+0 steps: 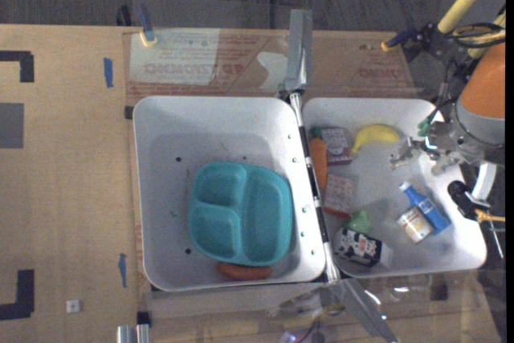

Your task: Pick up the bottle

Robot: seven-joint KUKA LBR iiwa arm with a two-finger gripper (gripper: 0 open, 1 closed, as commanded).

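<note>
The small clear plastic bottle with a blue cap and blue label (423, 214) lies on its side on the floor of the right-hand shallow white bin (450, 257), toward that bin's near right corner. Its long axis runs on a diagonal: the blue cap points up and left, toward the bin's middle, and the pale base points down and right, toward the corner. A short round can-like piece sits touching it on its lower left side.

The metal 2-finger end effector (424, 147) hangs over the same bin, above and slightly beyond the bottle as the camera sees it, so the bottle lies nearer the bin's front rim than the end effector does. Bare bin floor shows between them. I cannot tell how far its parts are spread, and nothing is seen in its grip.

The 1 grey arm with the orange band (487, 96) reaches in over the bin's right rim, wrist bent downward.

By my judgement, the coming move needs a short shift toward the front rim, a descent, and a turn to close across the bottle's narrow width.
</note>
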